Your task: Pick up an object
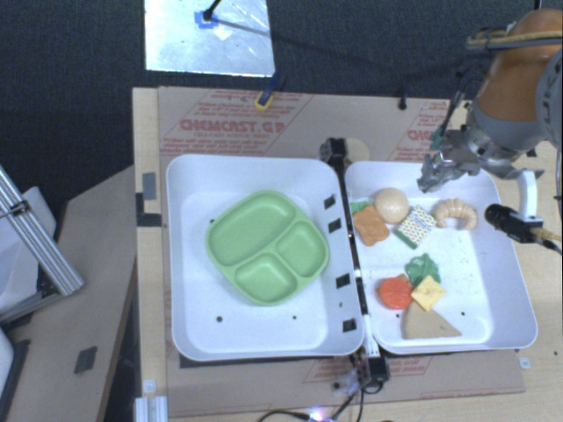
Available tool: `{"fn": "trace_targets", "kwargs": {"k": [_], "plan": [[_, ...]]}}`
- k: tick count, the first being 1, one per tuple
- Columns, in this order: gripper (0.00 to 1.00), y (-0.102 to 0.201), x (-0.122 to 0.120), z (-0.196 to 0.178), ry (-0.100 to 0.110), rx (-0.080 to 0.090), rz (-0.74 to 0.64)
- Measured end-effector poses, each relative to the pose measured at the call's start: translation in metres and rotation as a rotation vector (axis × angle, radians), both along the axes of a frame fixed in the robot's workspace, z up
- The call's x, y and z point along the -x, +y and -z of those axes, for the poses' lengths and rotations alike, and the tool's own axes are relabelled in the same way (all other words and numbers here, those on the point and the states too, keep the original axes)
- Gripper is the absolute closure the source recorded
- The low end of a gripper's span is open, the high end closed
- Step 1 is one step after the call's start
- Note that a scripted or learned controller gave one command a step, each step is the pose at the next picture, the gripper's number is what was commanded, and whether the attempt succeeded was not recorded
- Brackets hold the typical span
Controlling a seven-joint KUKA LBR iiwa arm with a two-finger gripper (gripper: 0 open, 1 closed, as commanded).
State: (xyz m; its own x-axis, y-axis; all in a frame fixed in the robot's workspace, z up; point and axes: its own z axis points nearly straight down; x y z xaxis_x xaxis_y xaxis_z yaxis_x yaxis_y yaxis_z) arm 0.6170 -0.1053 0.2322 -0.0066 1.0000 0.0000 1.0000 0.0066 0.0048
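The right bin (506,301) holds several toy foods. Near its back lie a beige round bun (391,205), an orange-brown piece (370,227), a checkered green and white block (415,226) and a croissant (456,212). Toward the front sit a green leafy piece (423,265), a red tomato (395,293), a yellow cheese wedge (427,294) and a tan slice (427,324). My gripper (433,180) hangs over the bin's back edge, above and right of the bun, with nothing visibly held.
A green divided plate (266,247) lies in the left bin (189,323). A row of black clips (337,227) runs along the divider between the bins. Behind the bins are a cardboard sheet (290,121) and a shiny metal plate (208,25).
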Motion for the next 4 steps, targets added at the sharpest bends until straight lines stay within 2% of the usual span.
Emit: {"fn": "trace_targets", "kwargs": {"k": [1, 2, 3, 4], "plan": [[1.00, 0.043, -0.024, 0.002, 0.000, 0.000, 0.000], [1.00, 0.037, -0.032, -0.002, 0.001, 0.000, 0.001], [1.00, 0.042, -0.034, 0.018, 0.003, 0.001, 0.001], [1.00, 0.045, -0.034, -0.003, 0.001, 0.000, -0.001]]}}
